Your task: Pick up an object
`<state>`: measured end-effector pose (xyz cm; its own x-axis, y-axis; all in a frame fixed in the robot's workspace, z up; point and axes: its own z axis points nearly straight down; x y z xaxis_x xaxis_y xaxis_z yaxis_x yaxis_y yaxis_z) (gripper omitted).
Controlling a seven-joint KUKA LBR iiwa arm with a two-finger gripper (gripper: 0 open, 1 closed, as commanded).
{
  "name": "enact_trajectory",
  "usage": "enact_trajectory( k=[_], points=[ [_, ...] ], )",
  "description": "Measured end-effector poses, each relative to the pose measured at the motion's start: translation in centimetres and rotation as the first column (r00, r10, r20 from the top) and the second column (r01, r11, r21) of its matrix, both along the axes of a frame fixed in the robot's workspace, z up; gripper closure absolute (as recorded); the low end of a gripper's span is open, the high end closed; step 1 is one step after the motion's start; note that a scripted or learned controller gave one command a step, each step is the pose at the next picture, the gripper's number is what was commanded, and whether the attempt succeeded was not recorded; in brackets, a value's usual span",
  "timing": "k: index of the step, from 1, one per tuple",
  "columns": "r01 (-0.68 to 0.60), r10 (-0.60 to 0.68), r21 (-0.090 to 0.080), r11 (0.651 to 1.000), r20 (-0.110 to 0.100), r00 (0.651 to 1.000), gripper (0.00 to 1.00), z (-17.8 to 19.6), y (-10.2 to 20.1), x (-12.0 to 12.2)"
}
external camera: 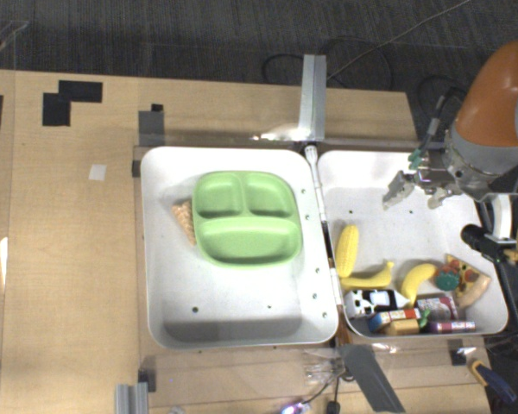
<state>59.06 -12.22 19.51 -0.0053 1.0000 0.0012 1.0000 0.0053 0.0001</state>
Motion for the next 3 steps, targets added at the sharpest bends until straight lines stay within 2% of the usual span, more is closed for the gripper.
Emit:
enact_trajectory(
  k=[1,2,3],
  points=[
    [-0.023,0.023,-0.001,1.0,0.002,1.0,0.0,-10.2,1.3,-2.2],
    [-0.239,0.24,-0.008,0.971,0.018,0.971,0.0,-10.3,-2.1,-7.3],
    [-0.45,0.451,-0.01,0.893,0.019,0.893,0.0,-10.3,-3.2,-6.9]
  ],
)
